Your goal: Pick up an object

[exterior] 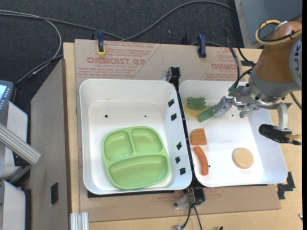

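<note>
Here, the counter w/ cardboard top carries two white bins side by side: the left bin holds a green divided plate, the right bin holds the small items. The arm, grey w/ orange band, is reached in from the right and bent down over the right bin's upper part, wrist tilted toward the bin divider. The hand is seen low near the upper left of that bin, approx. at a green oblong piece; whether that piece is between the fingers can't be told, and how far the hand is open can't be told either. Just beside lie a green leafy toy on a yellow piece; below them an orange-brown block, a red sausage-like toy and, well apart, a tan round piece. Risks, as judged: the crowded cluster could be nudged instead of gripped, since items touch; a slanted approach could let the oblong piece slip out; the bin wall nearby could be struck.
</note>
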`<state>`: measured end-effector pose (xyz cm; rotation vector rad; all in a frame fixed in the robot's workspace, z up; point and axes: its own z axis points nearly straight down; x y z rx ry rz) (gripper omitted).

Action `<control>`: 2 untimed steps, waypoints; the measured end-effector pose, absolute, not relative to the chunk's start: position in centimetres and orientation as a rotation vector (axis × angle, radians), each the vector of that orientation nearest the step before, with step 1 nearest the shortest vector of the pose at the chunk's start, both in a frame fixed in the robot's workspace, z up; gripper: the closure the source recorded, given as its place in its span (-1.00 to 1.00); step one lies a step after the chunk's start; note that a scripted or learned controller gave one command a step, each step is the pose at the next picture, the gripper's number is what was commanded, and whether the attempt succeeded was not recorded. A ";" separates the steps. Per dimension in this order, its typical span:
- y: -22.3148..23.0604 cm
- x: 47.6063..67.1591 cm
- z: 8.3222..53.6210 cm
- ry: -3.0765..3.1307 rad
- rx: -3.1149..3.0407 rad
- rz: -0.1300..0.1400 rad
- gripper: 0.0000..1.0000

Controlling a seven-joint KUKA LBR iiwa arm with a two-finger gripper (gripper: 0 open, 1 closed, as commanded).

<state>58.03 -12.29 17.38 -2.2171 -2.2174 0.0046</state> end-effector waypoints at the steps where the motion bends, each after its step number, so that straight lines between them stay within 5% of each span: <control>1: -11.3 57.4 12.1 -2.216 -2.216 0.005 -1.00; 2: -11.4 57.7 8.8 -2.222 -2.225 -0.004 -1.00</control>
